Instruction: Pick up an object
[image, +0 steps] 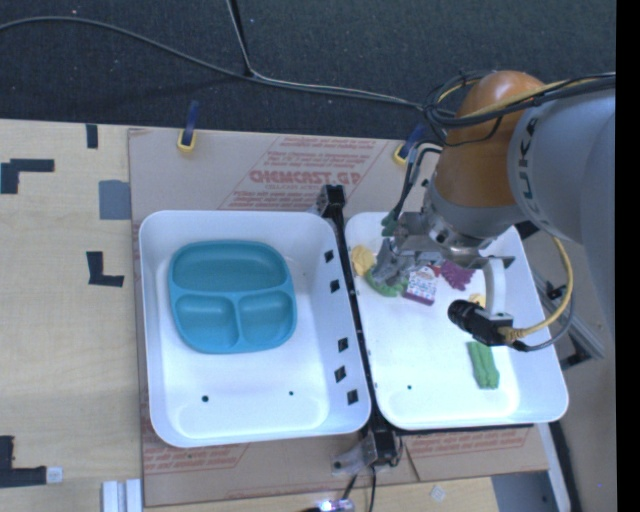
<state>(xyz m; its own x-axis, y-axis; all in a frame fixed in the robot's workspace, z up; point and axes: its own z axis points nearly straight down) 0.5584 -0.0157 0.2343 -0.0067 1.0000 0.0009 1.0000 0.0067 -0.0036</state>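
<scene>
the arm (520, 150) reaches in from the right and bends down over the far part of the right bin (440, 400). the orange band sits above the wrist. the gripper (398, 262) is lowered into a cluster of small objects (415, 280) near the bin's far-left corner, close to the divider between the bins; finger state: cannot tell. a green object (484, 364) lies apart from the cluster, near the right bin's right wall. the near half of the right bin floor is bare. the left bin (180, 400) holds a teal divided plate (232, 296) in its far half, with bare floor along its near edge.
</scene>
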